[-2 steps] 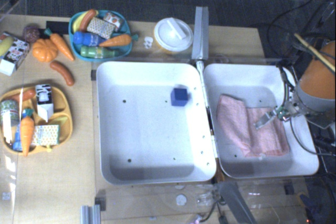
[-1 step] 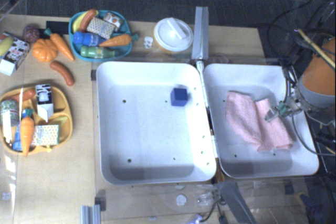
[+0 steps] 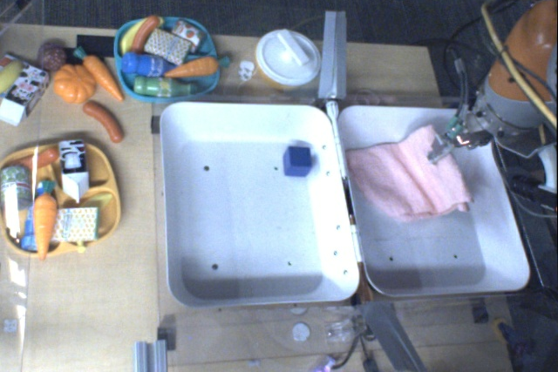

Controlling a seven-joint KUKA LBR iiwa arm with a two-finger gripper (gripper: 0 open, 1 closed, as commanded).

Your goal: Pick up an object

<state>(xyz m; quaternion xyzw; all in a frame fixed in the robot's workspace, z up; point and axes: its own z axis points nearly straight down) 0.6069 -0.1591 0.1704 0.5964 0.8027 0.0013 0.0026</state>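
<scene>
One pink cloth (image 3: pixel 408 179) lies under the gripper (image 3: pixel 443 148), touching its upper-right corner.

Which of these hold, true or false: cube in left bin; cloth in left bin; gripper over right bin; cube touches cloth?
1. The blue cube lies in the left bin. True.
2. The pink cloth lies in the left bin. False: it is in the right bin.
3. The gripper is at the cloth's upper right edge, over the right bin. True.
4. The cube touches the cloth. False: the bins' walls separate them.
</scene>
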